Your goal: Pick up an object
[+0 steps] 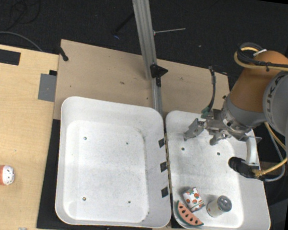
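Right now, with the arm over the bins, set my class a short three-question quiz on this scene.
1. True or false: the gripper is above the right bin.
2. Which lies nearest the right bin's front-left corner? A) watermelon slice toy B) grey cylinder C) red-and-white patterned object
3. Fill in: the small orange-and-white ball lies on the wooden bench, ____ of the left bin in this view.

Key: 1 true; 2 A; 3 left.
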`<state>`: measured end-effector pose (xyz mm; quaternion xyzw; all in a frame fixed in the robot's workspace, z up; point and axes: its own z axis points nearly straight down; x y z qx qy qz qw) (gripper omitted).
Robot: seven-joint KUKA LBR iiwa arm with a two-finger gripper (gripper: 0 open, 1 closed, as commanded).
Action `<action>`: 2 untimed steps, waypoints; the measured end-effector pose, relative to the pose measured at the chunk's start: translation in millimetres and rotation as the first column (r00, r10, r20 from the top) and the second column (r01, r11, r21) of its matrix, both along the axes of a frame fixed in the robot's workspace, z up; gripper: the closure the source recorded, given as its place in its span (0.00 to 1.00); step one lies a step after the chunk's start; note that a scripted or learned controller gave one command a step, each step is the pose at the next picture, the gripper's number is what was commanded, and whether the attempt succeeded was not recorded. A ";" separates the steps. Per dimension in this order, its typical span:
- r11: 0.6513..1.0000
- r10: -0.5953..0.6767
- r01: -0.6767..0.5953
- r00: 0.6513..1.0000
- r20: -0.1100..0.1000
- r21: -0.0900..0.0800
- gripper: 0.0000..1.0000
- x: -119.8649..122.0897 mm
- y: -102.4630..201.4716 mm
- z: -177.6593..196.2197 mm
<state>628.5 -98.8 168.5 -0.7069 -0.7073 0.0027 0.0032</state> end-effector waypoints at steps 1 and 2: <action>1.000 -0.002 0.002 1.000 0.000 0.000 0.00 6.5 -4.8 -51.9; 1.000 -0.003 0.003 1.000 0.005 -0.001 0.00 6.5 -3.5 -77.8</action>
